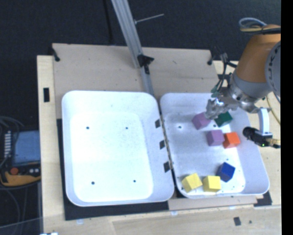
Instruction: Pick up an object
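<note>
Camera view, looking down at a slant: two white bins are seen side by side on the bench point(112, 67). The left bin point(68, 131) is bordered on its right edge by the right bin point(254, 180), in which all the blocks lie. The gripper point(214, 108) is lowered near the far edge of the right bin, just above a light purple block point(200, 121) and beside a green block point(225, 118). How far the jaws are parted cannot be told, nor whether anything is held. A second purple block point(215, 137) is placed near the bin's middle, touching an orange block point(231, 140) on its right. A blue block point(226, 171) is seen toward the near right corner. Two yellow blocks point(191, 182) are set along the near edge, close together.
</note>
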Action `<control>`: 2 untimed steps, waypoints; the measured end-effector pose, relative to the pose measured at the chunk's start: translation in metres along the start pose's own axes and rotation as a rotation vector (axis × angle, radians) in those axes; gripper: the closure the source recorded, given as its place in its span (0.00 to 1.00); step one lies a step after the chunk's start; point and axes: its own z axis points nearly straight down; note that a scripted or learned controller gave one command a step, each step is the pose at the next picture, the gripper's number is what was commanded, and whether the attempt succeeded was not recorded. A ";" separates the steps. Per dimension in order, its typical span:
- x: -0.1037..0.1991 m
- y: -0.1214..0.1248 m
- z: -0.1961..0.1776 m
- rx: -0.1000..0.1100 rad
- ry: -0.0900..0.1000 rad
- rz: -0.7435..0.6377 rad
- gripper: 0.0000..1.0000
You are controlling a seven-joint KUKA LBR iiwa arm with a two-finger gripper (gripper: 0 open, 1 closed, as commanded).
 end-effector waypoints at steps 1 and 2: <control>-0.002 0.002 -0.048 0.000 0.000 -0.001 1.00; 0.039 -0.006 -0.045 0.006 0.002 -0.003 1.00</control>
